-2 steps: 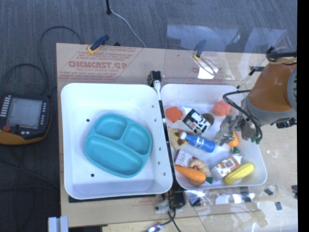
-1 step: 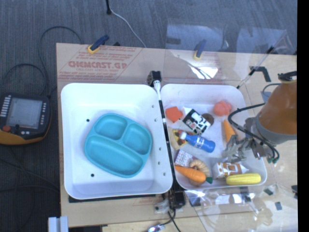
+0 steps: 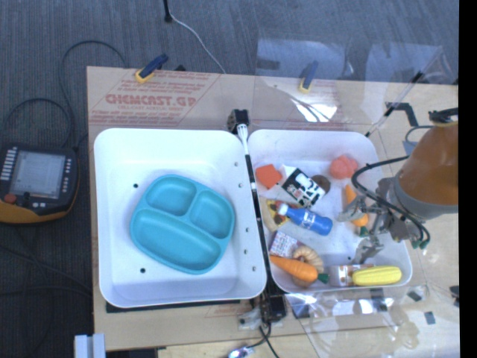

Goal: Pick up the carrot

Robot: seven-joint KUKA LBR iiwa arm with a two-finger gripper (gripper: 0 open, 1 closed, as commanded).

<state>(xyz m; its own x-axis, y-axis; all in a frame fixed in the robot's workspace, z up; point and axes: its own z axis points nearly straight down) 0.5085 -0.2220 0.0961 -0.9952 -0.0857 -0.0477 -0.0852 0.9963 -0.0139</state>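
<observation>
The carrot (image 3: 293, 268) is orange with a green stem end and lies flat near the front wall of the right bin (image 3: 328, 136), between a tan ring-shaped toy and the bin's front edge. My gripper (image 3: 359, 232) hangs over the right side of that bin, to the right of the carrot and a little farther back, apart from it. Its fingers look spread and hold nothing. A small orange piece (image 3: 350, 195) lies just by the gripper.
Around the carrot lie a blue bottle (image 3: 307, 220), a yellow corn cob (image 3: 380, 276), a black-and-white box (image 3: 302, 187), a red block (image 3: 268, 176) and a pink-red toy (image 3: 343, 166). The left bin (image 3: 112, 200) holds a blue divided plate (image 3: 182, 222).
</observation>
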